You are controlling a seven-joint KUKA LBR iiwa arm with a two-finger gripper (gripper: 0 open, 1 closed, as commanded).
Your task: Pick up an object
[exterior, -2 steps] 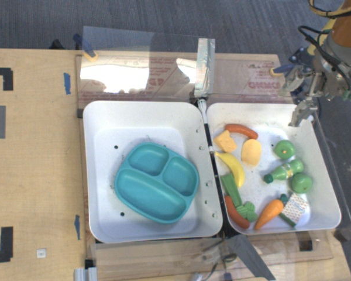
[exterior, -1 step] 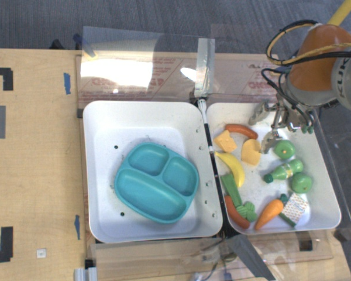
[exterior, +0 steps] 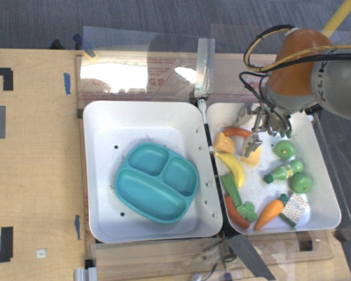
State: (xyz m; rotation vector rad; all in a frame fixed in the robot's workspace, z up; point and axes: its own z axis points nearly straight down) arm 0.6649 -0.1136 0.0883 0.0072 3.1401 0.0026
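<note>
Here, gripper (exterior: 253,147) with fingers apart over upright yellow cheese wedge (exterior: 253,155), tip toward banana (exterior: 233,167).

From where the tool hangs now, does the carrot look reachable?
Probably yes. The tool hangs over the right bin, and the carrot lies uncovered near the front, with the banana off to one side.

Left bin (exterior: 99,174): one teal divided plate (exterior: 157,182), three compartments, laid flat. Right bin (exterior: 326,180): a yellow banana (exterior: 233,167), an orange wedge (exterior: 224,141), a pale yellow block (exterior: 253,155), a carrot (exterior: 269,213), a green bottle (exterior: 284,172), two green round fruits (exterior: 284,150) (exterior: 302,183), and a small packet (exterior: 295,209) are held. The gripper (exterior: 250,147) is lowered over the right bin's far left part, its fingertips seen at the yellow block.
</note>
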